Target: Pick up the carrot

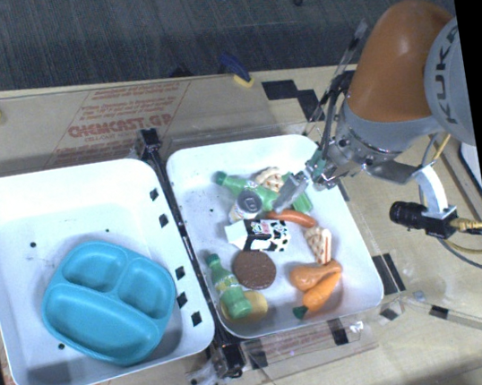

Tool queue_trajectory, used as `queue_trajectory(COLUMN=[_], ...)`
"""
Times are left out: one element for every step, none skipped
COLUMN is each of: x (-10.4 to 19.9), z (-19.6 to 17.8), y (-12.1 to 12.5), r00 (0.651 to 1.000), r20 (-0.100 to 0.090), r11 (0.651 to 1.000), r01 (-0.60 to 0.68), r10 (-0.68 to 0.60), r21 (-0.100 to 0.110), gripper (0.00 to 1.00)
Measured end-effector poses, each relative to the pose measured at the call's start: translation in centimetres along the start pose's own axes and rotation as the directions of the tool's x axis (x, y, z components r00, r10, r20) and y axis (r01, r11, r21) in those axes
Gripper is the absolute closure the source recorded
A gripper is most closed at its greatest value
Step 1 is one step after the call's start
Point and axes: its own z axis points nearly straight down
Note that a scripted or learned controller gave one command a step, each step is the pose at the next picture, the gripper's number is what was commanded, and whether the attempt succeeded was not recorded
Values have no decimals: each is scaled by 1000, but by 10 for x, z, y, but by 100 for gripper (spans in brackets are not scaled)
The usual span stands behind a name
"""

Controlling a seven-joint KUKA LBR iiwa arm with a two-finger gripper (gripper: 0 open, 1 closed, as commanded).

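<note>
Bench: the brown cardboard-covered bench (208,101) is carrying two shallow white plastic bins side by side, with red print showing on the board behind them.
Arm: the grey arm with the big orange band (395,49) is reaching in from the right and is leaning over the right rim of the right bin.
Left bin: the left white bin (7,206) is holding a light blue plastic tray with three compartments (108,299), which is lying in the near half.
Right bin: the right white bin (193,176) is holding a crowd of small toy foods in its middle and near part.
Gripper: the grey two-finger gripper (294,192) is hanging low over the far right part of the right bin, just beside a green toy bottle with a round grey end (246,193). I cannot tell how wide it is standing or whether it is gripping anything.
Carrot: the orange toy carrot with a green tip (320,292) is lying in the near right corner of the right bin, apart from the gripper and touching an orange rounded toy (313,273) just behind it.
Other small things: a brown round disc (255,269) is lying near the middle, a black and white cow-patterned piece (269,234) is just behind it, and a green and yellow toy (235,297) is lying at the near left.
</note>
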Motion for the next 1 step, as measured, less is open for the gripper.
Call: queue_trajectory(x=[-24], z=[116], y=[-71], r00=[991], r20=[-5], r11=[991], r01=[130], r10=[-130], r21=[5], gripper=[0])
